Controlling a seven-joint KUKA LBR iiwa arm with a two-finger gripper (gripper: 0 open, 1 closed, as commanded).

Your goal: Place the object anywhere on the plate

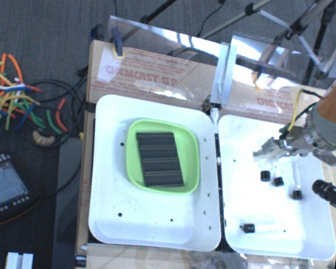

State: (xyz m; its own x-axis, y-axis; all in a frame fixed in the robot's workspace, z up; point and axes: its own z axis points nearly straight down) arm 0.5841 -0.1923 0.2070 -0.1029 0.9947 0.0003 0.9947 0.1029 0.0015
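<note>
Plate [135, 133]: green, in left bin [96, 202], bearing a dark ridged block [160, 159].
Claw [281, 180]: over right bin [302, 246], fingers parted, grasping nothing.

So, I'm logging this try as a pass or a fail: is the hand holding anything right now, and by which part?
Nothing shows in the hand; the dark block already lies on the green plate.

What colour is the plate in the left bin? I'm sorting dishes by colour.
Light green; the square plastic plate with a dark ridged block on it shows in the camera view.
</note>
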